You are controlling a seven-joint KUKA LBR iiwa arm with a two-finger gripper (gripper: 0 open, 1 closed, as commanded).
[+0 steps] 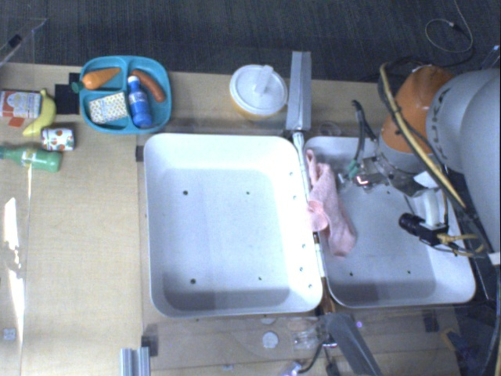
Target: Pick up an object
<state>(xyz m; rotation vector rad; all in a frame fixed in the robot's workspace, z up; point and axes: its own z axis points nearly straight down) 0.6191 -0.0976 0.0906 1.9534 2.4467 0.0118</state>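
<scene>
Gripper (pixel 362 172) sits low over the back-left part of the shallow white right-hand bin (pixel 407 288), just right of the crumpled pink cloth (pixel 329 206); can't tell if it's apart or together, wrist & cables hide it. Nothing visible in its grasp.

Pink cloth is the only obvious pick target: draped along the right bin's left wall, upper end riding up on the rim next to the shallow white left-hand bin (pixel 227 225), lower end lying on the bin floor.

Step, by my read: approach/descent, pick not yet made. Next move prob needs a small shift left so the tool comes down on the bunched mid-part of the cloth, w/ care for the bin wall right beside it. Soft fabric may slip or only part-lift.

Around: bench behind the bins has a white lidded round tub (pixel 258 91), a blue divided plastic tray of toy food (pixel 125 94), a yellow toy banana (pixel 41 114), small printed can (pixel 58 139), green toy bottle (pixel 33 158). All well apart, no obstruction.
</scene>
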